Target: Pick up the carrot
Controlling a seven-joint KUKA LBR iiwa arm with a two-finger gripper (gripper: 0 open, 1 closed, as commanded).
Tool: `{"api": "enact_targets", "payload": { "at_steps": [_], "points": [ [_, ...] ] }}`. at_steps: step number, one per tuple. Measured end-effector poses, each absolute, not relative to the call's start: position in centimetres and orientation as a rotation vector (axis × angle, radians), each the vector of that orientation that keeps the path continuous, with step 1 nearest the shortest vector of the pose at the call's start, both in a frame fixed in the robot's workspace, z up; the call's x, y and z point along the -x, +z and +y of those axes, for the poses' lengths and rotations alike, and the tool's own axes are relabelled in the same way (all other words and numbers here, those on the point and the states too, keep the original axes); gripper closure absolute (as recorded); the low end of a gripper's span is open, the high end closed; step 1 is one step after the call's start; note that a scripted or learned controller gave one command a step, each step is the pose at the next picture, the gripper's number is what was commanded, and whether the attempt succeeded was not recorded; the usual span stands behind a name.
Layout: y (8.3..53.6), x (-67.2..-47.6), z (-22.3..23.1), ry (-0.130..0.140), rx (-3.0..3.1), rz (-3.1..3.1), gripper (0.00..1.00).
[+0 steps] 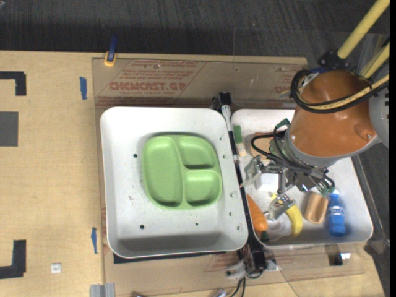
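The carrot (255, 211) is a small orange piece lying along the left wall of the right bin (365, 224), near its front corner. My gripper (279, 193) hangs below the orange wrist band over the middle of that bin, just right of and slightly behind the carrot. The carrot lies on the bin floor, apart from the gripper. The arm's body hides much of the bin behind the gripper.
A yellow banana (294, 221), a copper can (315, 207) and a blue bottle (336, 214) lie at the front of the right bin. A white object (270, 182) sits under the gripper. The left bin (117, 166) holds a green divided plate (181, 170).
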State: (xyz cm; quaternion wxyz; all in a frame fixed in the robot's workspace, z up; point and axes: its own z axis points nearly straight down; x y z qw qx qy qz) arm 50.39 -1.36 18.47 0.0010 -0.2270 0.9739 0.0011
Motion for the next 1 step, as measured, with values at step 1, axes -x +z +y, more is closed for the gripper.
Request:
{"api": "enact_targets", "payload": {
  "at_steps": [1],
  "points": [
    [18.54, -49.11, -1.01, 0.001, 0.782, 3.040, 0.00]
  ]
}}
